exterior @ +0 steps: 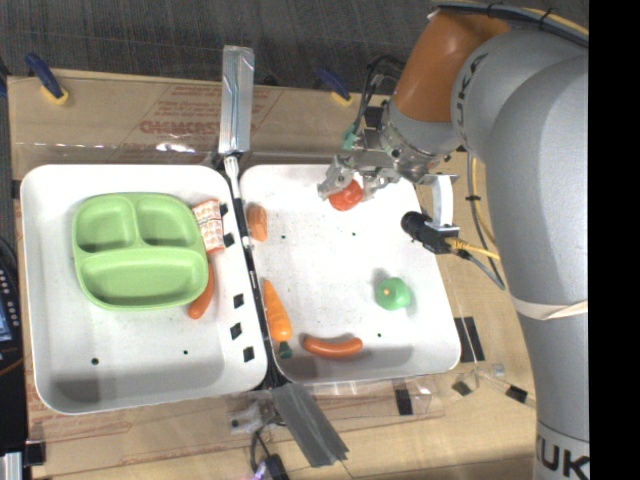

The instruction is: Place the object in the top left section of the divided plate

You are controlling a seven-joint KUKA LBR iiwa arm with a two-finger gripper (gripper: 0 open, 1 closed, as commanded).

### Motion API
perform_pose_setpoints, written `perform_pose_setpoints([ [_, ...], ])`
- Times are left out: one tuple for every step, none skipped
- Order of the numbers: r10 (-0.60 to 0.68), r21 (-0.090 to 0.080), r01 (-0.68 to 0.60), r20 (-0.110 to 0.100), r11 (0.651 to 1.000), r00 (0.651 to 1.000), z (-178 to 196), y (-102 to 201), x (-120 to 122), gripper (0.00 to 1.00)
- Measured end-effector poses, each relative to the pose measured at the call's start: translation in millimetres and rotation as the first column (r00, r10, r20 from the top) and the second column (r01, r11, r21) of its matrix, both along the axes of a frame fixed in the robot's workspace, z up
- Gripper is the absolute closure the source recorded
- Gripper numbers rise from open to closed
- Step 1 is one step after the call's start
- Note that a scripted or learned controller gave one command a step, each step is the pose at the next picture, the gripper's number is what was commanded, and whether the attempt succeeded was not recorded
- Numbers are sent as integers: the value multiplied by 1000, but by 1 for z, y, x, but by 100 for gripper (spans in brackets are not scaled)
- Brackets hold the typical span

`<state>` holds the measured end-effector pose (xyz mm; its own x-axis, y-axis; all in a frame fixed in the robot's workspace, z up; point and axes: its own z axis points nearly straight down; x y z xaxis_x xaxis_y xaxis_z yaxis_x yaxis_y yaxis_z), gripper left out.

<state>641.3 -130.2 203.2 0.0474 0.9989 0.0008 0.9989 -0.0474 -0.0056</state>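
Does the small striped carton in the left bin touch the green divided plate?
Touching. In the camera view the small striped carton leans against the right rim of the green divided plate; no white floor shows between them.

Faint red lettering runs across the cardboard sheet [170,118] lying on the desk behind the left bin, too washed out to read for certain. At the lower right, the arm's grey base [560,453] carries large dark letters, "KU", cut off by the edge. The small packet [208,226] beside the green plate has print too small to read.
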Motion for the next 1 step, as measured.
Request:
perform_pose_setpoints([
  [-80, -2, 80, 1, 997, 997, 18, -20, -61, 100],
])
